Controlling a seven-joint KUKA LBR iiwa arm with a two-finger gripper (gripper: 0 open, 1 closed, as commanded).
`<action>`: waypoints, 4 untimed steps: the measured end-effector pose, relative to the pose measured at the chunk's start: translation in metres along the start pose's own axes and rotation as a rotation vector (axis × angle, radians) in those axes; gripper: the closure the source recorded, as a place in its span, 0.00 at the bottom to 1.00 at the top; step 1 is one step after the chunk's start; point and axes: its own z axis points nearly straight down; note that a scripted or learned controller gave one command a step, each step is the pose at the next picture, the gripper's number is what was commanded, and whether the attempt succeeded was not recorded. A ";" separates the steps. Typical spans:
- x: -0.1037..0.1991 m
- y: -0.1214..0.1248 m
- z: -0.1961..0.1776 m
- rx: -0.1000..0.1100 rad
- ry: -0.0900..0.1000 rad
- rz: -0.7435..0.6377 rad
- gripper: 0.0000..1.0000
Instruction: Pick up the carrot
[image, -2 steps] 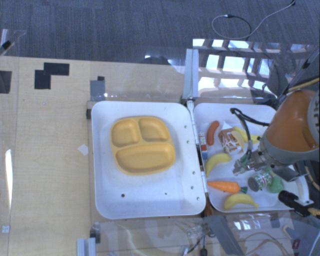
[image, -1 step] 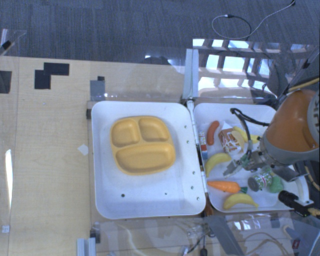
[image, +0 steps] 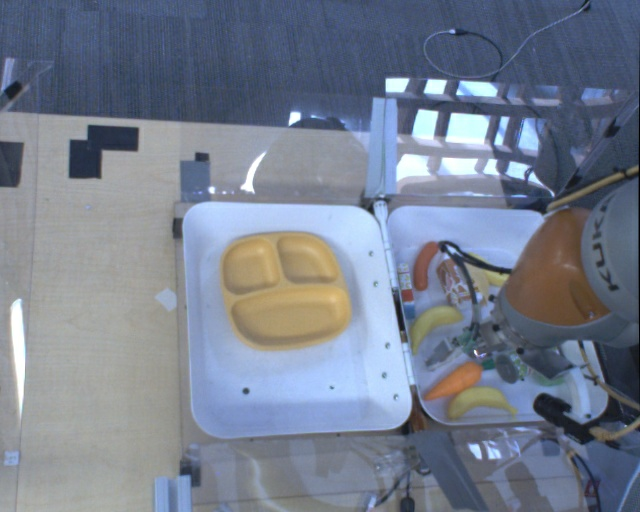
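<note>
The orange carrot (image: 455, 380) lies in the right bin (image: 402, 330) near its front edge, pointing left, with a yellow banana (image: 480, 401) just in front of it. My gripper (image: 478, 343) hangs low over the bin just above the carrot's thick right end, under the orange wrist band. Its metal fingers (image: 447, 347) reach left toward another banana (image: 436, 322), and nothing shows between them.
A yellow divided plate (image: 285, 290) sits in the left bin (image: 290, 400). The right bin also holds a reddish sausage (image: 427, 263), a small packaged item (image: 456, 285) and a green piece (image: 551, 378). A black cable (image: 470, 257) loops over it.
</note>
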 end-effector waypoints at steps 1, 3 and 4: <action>-0.017 0.006 0.000 0.001 0.005 -0.086 0.00; -0.018 0.009 -0.012 -0.007 0.000 -0.086 0.00; -0.004 0.001 -0.001 -0.006 -0.005 -0.314 0.00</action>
